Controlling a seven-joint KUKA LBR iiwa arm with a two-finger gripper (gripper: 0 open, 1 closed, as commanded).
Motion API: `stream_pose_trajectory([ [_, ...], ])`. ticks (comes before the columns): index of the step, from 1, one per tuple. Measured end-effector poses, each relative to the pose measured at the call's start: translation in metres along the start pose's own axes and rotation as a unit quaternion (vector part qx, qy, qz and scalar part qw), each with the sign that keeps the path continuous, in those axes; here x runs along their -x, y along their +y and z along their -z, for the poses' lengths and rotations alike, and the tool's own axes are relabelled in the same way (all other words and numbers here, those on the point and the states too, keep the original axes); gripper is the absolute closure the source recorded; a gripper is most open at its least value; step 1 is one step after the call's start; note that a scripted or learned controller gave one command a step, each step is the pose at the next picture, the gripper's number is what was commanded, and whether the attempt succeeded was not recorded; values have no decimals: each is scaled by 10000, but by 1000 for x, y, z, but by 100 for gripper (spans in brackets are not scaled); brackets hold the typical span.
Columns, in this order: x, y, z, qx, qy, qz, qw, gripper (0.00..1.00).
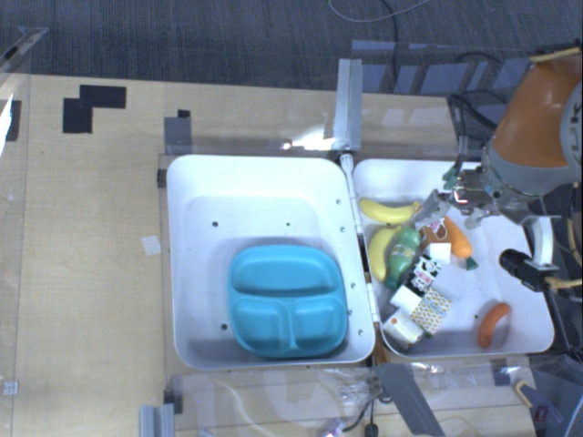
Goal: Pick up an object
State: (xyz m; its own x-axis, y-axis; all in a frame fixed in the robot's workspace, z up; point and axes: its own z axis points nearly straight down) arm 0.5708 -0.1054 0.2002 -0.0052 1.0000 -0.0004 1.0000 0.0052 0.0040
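Bananas, a green bottle and a carrot crowded under the gripper; its grip state could not be told.

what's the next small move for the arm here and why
Probably a short drop straight down. The pincer hangs over the heap in the right bin, close above the carrot and next to the banana. Nothing shows between its fingers, so lowering onto the carrot looks like the likeliest way to get a grasp.
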Motion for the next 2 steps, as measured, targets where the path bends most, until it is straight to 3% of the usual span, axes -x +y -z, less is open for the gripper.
stream_pose_trajectory([
  [1, -25, 42, 36, 5, 0, -877, 9961, 0],
  [2, 13, 69, -22, -4, -4, -720, 9974, 0],
])
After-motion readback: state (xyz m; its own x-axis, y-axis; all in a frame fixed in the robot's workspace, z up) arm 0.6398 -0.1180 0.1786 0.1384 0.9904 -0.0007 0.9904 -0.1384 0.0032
